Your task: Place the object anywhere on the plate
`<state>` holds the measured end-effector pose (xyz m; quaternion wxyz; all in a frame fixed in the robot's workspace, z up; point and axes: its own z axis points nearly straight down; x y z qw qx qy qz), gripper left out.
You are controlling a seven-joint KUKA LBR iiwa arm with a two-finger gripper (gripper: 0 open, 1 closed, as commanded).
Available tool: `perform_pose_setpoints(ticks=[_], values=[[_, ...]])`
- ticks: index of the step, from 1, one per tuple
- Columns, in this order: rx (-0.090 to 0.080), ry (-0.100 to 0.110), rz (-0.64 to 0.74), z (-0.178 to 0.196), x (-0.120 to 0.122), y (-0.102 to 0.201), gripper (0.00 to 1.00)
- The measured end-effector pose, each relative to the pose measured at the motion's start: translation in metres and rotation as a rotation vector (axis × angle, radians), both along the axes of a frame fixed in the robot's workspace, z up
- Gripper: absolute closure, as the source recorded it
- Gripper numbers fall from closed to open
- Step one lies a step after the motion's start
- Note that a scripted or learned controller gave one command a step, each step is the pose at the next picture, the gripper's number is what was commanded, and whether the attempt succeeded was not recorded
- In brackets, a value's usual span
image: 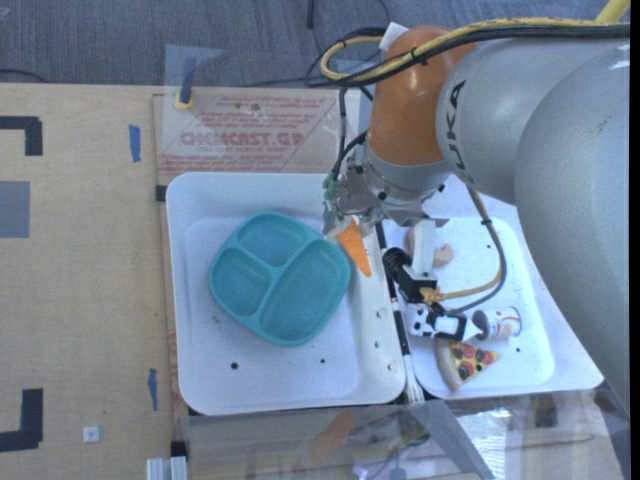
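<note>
While the tool [350, 230] grips an orange carrot [356, 248], it hangs beside the teal plate's [280, 278] right rim.

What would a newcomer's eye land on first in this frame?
The big grey arm with its orange band reaching in from the right. Next, the teal divided plate in the left bin, with an orange carrot-like piece hanging under the gripper at the plate's right edge.
</note>
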<state>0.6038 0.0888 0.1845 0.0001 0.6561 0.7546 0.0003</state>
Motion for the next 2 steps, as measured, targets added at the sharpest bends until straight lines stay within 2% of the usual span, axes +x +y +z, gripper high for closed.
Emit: perform_pose_setpoints(ticks=[1, 2], values=[[0.000, 0.003, -0.014, -0.0011, -0.0249, 0.0797, 1.00], [0.000, 0.003, -0.014, -0.0011, -0.0249, 0.0796, 0.00]])
